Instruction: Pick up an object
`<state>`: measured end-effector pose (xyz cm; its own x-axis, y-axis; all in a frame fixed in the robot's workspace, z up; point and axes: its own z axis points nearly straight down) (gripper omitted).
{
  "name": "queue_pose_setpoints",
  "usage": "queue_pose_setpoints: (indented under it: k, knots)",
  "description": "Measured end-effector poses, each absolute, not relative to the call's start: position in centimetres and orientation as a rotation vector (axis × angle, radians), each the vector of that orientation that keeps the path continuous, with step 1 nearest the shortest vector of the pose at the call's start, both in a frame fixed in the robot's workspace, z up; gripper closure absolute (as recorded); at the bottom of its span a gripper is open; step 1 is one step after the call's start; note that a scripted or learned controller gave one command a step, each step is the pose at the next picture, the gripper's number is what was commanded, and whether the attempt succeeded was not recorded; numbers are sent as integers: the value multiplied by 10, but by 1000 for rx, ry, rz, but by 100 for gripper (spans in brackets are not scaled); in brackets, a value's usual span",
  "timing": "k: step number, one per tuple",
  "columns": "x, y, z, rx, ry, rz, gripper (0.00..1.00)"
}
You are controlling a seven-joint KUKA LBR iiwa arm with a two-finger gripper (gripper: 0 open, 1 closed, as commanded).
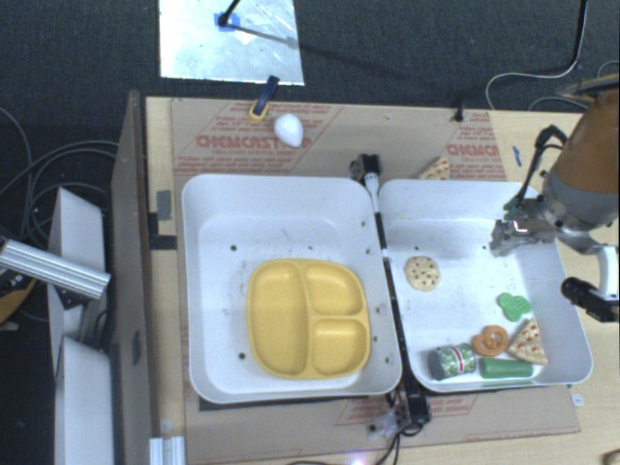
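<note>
The right bin (455, 211) holds several toy foods: a chocolate-chip cookie (421, 273) near its left wall, a green leafy piece (513, 306), an orange pretzel (491, 340), a pizza slice (528, 343), a small can (452, 360) and a green stick (506, 367) along the front wall. My gripper (511, 232) hangs over the bin's back right part, well right of the cookie and above the green piece. I see nothing between its fingers.
A yellow divided plate (308, 316) lies in the left bin (208, 260). Behind the bins a white egg (288, 129) and a small yellow and blue item (262, 100) rest on the cardboard. Another cookie (438, 170) lies behind the right bin. Cables run at far left.
</note>
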<state>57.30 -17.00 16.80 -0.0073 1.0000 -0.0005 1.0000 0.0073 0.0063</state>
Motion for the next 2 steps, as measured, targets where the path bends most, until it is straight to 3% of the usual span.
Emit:
queue_pose_setpoints:
  k: [1, 2]
  knots:
    - [572, -172, 165, 2215, 2224, 2, 0]
    - [569, -209, 127, 2222, 2220, -2, 0]
